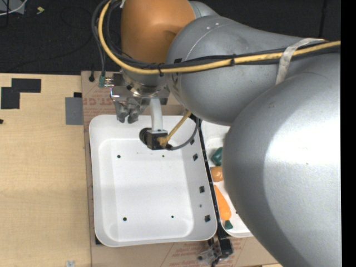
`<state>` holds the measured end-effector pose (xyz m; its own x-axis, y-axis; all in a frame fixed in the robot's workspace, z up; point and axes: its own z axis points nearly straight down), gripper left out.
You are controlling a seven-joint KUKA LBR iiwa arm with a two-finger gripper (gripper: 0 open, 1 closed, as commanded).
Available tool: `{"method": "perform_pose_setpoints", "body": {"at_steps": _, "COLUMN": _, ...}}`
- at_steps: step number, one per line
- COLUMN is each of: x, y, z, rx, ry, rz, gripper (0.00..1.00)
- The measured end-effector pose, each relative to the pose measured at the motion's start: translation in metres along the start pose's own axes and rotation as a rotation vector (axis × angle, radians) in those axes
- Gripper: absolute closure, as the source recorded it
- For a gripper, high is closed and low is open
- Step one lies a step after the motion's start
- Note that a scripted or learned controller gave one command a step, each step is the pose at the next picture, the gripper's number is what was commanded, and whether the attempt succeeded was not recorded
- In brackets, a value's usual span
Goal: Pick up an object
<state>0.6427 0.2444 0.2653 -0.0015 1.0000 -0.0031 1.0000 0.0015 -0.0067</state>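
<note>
My gripper [127, 115] hangs over the far left corner of the left bin [105, 204], just above its rim. Its two fingertips stand close together with nothing visible between them. In the right bin [233, 230] a strip of objects shows beside the arm: a dark green object [216, 156], a small orange-brown object [216, 174] and a long orange object [222, 202]. The arm hides the remainder of that bin.
The big grey arm [267, 93] with its orange band [150, 21] covers the right and top of the view. A black part with a yellow cable [154, 138] hangs below the wrist over the left bin. A black divider [203, 171] separates the bins. Brown bench [39, 171] lies to the left.
</note>
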Motion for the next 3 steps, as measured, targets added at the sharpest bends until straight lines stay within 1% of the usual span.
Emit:
{"method": "perform_pose_setpoints", "body": {"at_steps": 1, "x": 0.0, "y": 0.0, "z": 0.042, "rx": 0.001, "ry": 0.0, "rz": 0.0, "gripper": 1.0}}
{"method": "perform_pose_setpoints", "body": {"at_steps": 2, "x": 0.0, "y": 0.001, "z": 0.039, "rx": -0.003, "ry": 0.001, "rz": -0.002, "gripper": 0.0}}
{"method": "perform_pose_setpoints", "body": {"at_steps": 3, "x": 0.0, "y": 0.0, "z": 0.029, "rx": -0.001, "ry": 0.0, "rz": -0.004, "gripper": 1.0}}
